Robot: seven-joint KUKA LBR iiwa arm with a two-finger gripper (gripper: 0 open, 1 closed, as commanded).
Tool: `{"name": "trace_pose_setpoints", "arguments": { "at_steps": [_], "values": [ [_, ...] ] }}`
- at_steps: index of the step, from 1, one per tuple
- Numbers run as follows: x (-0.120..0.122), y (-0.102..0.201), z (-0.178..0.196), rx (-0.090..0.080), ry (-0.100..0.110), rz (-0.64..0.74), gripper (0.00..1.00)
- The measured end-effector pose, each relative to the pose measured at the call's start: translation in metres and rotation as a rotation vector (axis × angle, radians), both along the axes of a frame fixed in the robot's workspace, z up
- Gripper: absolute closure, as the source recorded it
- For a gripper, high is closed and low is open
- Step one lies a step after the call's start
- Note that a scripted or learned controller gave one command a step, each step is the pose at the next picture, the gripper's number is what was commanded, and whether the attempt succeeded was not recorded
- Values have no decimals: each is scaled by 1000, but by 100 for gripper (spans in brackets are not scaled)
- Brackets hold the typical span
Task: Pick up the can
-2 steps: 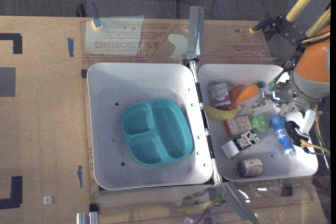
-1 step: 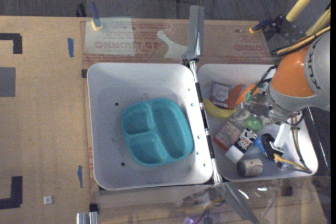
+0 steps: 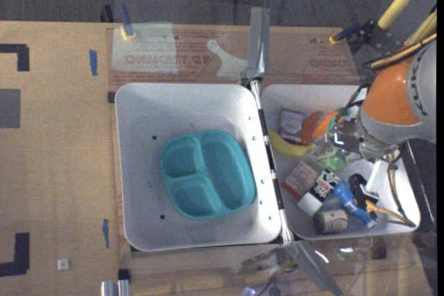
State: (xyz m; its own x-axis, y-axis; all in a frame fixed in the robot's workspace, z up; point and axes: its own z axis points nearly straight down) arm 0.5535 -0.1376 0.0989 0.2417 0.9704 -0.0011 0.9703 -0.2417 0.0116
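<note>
In the right bin (image 3: 409,199), the arm's gripper (image 3: 340,138) hangs over the upper middle of the clutter, near an orange ball (image 3: 318,124) and a yellow banana (image 3: 288,145). Whether the jaws are spread or pressed together cannot be told; the wrist housing hides them. Nothing is seen held.

The can (image 3: 331,220) lies on its side near the bin's front wall, well apart from the gripper. It is a short cylinder with a dull metal end and a pale, reddish label. A blue, glossy plastic piece (image 3: 350,203) lies just beside it, and a small white cylinder (image 3: 309,203) sits close on its left.

Risks, as judged:
- A lying can will likely roll under a descending grip unless the jaws close across its curved sides.
- Crowding neighbours could block the jaws or be pinched instead; the blue piece is the likeliest mistaken catch.
- The nearby front wall leaves little room for approach and could be struck.
- Smooth metal and label offer little friction, so a shallow grip may slip on lifting.

The left bin (image 3: 139,218) carries a teal divided plate (image 3: 207,173), matte plastic with three rounded compartments, clear of the work. Both bins are shallow, white and smooth, on a brown cardboard-covered tabletop (image 3: 55,149).
</note>
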Motion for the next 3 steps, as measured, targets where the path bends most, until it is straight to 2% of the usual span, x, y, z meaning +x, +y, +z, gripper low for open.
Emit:
{"name": "trace_pose_setpoints", "arguments": {
  "at_steps": [1,3],
  "values": [
    [7,64,111,4,12,-95,100],
    [9,65,131,2,9,-91,100]
  ]
}}
